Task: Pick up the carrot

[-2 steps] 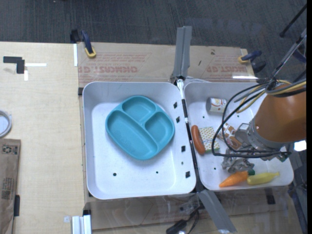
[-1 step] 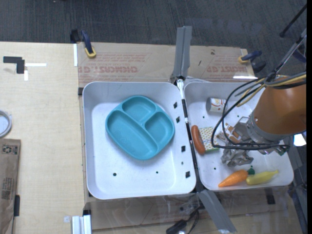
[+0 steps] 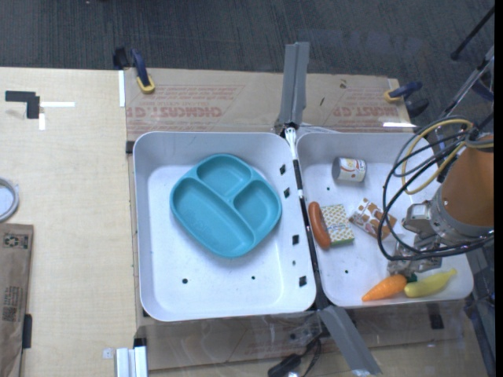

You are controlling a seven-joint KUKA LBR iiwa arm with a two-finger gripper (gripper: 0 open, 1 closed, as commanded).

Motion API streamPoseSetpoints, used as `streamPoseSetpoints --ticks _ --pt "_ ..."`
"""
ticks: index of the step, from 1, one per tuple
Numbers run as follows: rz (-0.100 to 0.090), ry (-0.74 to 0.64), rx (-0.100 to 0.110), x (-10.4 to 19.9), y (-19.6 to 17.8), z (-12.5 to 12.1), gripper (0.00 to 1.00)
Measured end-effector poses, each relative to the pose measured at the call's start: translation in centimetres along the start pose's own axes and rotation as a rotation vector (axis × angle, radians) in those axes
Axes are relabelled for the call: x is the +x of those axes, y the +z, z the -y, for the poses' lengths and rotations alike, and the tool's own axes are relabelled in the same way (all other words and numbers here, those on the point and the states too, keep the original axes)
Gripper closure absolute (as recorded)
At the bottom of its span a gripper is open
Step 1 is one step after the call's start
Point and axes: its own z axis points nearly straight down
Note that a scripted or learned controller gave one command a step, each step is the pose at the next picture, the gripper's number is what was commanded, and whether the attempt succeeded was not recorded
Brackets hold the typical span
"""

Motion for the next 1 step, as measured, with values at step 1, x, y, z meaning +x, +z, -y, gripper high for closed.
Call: streamPoseSetpoints --ticks 1 --pt "0.005 0.006 0.0 -0.19 -0.87 0.06 1.0"
